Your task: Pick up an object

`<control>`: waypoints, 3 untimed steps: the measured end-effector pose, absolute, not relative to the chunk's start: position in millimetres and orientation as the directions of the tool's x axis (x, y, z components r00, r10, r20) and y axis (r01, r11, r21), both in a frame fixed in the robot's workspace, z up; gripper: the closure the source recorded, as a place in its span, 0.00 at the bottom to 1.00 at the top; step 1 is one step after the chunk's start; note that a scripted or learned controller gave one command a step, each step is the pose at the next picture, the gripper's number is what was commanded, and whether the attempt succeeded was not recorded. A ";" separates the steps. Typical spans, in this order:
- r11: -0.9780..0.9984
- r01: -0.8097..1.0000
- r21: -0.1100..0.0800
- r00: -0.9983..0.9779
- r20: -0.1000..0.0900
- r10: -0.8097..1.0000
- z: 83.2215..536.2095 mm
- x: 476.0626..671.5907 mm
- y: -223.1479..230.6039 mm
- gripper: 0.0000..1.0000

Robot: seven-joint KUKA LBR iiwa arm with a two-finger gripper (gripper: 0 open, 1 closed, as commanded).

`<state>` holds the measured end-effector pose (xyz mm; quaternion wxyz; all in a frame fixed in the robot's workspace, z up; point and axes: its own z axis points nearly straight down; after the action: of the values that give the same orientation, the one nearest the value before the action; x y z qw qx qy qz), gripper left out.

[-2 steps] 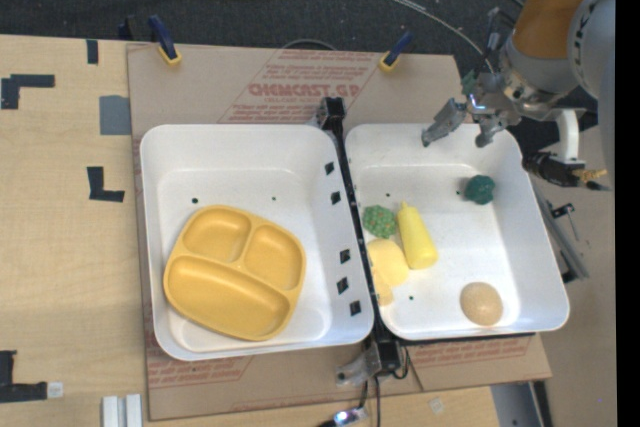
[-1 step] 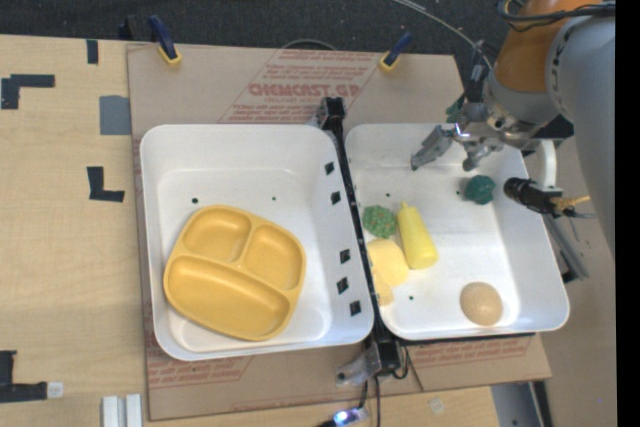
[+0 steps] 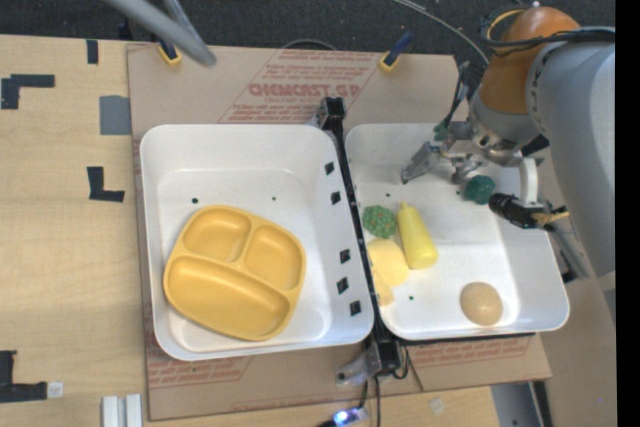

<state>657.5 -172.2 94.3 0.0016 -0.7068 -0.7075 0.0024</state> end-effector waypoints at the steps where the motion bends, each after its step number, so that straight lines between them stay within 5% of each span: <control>1: 0.002 1.000 -0.001 -0.002 -0.002 1.000 85.0 657.9 -171.8 0.00; 2: 0.003 1.000 0.003 -0.003 -0.004 1.000 96.4 658.9 -171.6 1.00; 3: 0.001 1.000 0.004 -0.001 -0.001 1.000 157.6 653.3 -170.7 1.00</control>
<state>653.3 -170.7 157.6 -0.0015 -0.7068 -0.7074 -0.0010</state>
